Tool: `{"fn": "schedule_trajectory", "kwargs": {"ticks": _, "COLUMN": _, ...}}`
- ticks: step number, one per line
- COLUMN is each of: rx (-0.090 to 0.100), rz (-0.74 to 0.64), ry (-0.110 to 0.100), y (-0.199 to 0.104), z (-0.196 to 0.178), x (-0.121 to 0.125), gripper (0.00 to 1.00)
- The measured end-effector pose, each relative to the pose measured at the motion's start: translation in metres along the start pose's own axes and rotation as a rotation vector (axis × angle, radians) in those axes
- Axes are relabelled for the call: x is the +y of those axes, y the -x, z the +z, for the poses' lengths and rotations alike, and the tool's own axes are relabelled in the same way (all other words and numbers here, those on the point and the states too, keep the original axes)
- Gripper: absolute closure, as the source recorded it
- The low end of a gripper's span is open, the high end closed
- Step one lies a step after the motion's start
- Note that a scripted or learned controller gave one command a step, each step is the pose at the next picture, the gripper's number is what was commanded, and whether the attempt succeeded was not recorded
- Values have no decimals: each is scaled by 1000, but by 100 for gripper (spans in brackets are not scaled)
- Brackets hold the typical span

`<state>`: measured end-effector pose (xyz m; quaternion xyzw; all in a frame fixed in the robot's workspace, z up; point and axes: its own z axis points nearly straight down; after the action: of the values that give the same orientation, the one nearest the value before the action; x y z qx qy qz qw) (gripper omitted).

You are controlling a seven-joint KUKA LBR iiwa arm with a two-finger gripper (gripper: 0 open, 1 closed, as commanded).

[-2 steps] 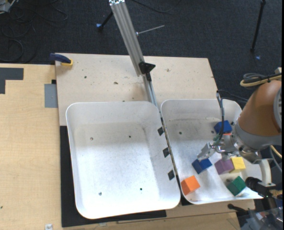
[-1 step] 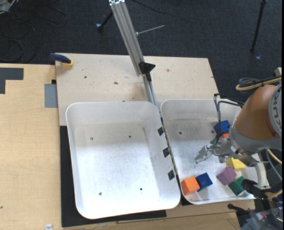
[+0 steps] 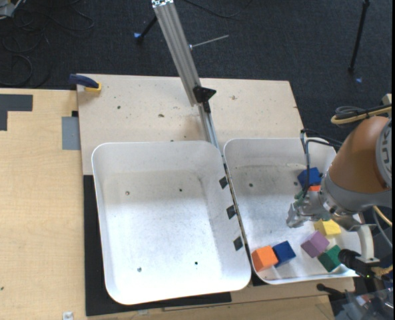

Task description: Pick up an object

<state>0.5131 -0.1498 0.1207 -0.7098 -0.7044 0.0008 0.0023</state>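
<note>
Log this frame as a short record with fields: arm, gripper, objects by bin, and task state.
arm: reaches in from the right, over the right bin
gripper: gripper low inside the right bin, finger state unclear
right bin objects: blue block by arm, yellow block, purple block, green block, orange block, blue block beside orange
left bin: left bin, white, speckled floor
task state: no object seen held

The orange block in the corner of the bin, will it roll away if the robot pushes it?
Probably not. The orange block looks like a cube with flat faces, so it should slide rather than roll. It sits right against the blue block, so a push would likely shove both. It looks stiff, not squishy.
</note>
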Motion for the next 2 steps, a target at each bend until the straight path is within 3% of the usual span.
{"fn": "schedule_trajectory", "kwargs": {"ticks": 2, "rx": -3, "rz": -8, "ry": 7, "y": 4, "z": -89, "x": 0, "gripper": 100}}
